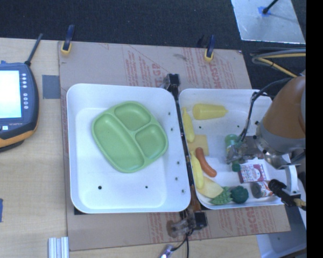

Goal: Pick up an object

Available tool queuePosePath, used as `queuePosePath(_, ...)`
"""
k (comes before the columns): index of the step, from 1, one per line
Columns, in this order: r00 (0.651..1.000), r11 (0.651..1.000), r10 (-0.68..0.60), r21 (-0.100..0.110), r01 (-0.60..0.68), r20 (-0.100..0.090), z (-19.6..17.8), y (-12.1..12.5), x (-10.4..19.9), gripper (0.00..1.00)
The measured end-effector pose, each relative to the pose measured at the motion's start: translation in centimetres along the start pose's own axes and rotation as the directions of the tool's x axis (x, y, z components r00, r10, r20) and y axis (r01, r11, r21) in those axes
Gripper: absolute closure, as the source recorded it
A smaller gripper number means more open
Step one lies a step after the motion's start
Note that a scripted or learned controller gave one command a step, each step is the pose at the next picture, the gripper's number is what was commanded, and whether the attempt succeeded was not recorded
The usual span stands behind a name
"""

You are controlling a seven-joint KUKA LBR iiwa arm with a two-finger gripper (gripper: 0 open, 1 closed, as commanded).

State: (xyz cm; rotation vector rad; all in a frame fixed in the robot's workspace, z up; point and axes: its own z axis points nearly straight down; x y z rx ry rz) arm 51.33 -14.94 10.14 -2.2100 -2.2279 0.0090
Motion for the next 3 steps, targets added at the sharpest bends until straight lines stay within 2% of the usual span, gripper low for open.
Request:
queuePosePath(1,1.000,1.000,0.004,-0.004,-0.004,-0.002,-10.4,-1.2,3.5,1.00)
queuePosePath(2,1.000,1.000,0.004,-0.004,-0.004,-0.002,-13.3,3.9,4.7,1.00)
queuePosePath(3,1.000,1.000,0.002,0.000,-0.002,-0.002,-9.0,6.5,9.5,1.00)
